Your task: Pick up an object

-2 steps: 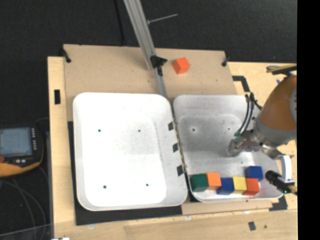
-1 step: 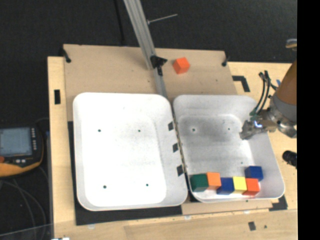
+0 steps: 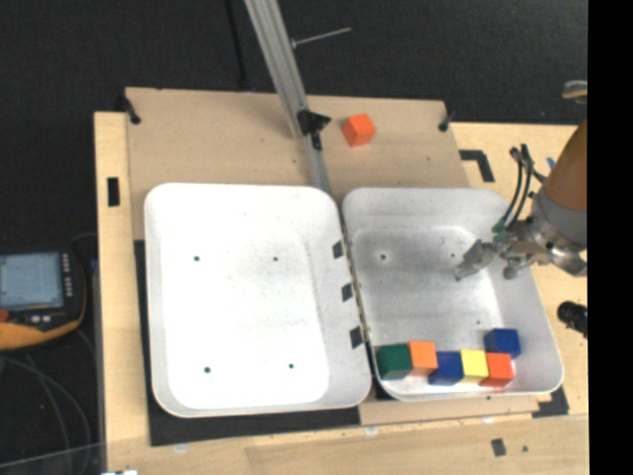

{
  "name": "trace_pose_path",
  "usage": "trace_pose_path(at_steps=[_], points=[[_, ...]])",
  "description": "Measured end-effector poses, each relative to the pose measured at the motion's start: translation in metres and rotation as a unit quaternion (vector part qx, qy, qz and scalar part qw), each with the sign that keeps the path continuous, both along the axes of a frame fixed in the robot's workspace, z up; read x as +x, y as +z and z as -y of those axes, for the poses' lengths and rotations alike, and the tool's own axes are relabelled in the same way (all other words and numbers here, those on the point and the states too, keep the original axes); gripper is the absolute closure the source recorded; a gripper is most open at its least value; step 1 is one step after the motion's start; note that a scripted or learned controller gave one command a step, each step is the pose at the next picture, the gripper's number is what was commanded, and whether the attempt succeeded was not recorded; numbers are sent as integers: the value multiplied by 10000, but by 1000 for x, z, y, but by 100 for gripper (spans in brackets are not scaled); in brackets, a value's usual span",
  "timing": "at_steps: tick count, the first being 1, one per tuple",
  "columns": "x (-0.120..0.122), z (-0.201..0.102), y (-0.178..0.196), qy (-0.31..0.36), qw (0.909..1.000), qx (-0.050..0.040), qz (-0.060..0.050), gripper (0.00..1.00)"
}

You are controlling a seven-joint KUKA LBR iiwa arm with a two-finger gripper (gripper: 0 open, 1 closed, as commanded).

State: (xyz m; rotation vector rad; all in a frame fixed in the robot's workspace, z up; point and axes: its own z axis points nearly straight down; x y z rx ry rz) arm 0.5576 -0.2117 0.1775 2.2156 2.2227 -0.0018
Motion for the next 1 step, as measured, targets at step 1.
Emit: trace_pose_path(at_steps=[1], points=[[-40,-10,-49,-22,10000,18,-32,0]])
